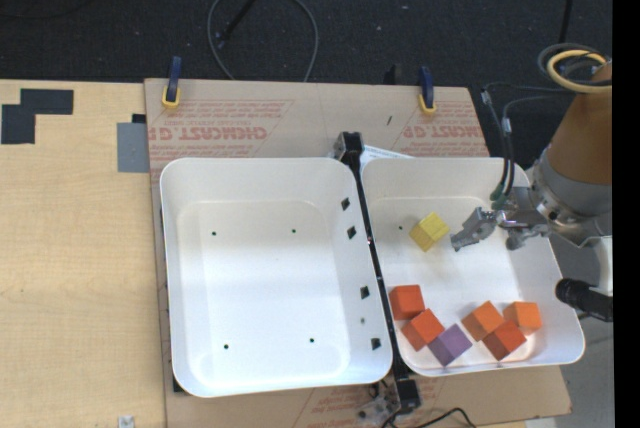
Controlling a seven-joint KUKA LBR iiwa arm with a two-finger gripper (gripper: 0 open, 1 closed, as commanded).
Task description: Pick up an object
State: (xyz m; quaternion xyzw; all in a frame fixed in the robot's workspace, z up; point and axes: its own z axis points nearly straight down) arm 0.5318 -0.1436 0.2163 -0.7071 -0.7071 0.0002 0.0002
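A yellow cube [430, 231] lies alone in the middle of the right bin [470, 174]. Along that bin's front edge sit several blocks: two red-orange ones [406, 300] [423, 327], a purple one [450, 344], two orange ones [484, 319] [523, 316] and a red one [505, 340]. My gripper [488, 228] hangs over the right bin, just right of the yellow cube and apart from it. I see nothing held in it.
The left bin [190, 216] adjoins the right one along a black-clipped divider [360, 236]. Both rest on a cardboard sheet [250, 121] held by blue clamps. A black part of the arm [585, 296] sticks out at the right bin's right rim.
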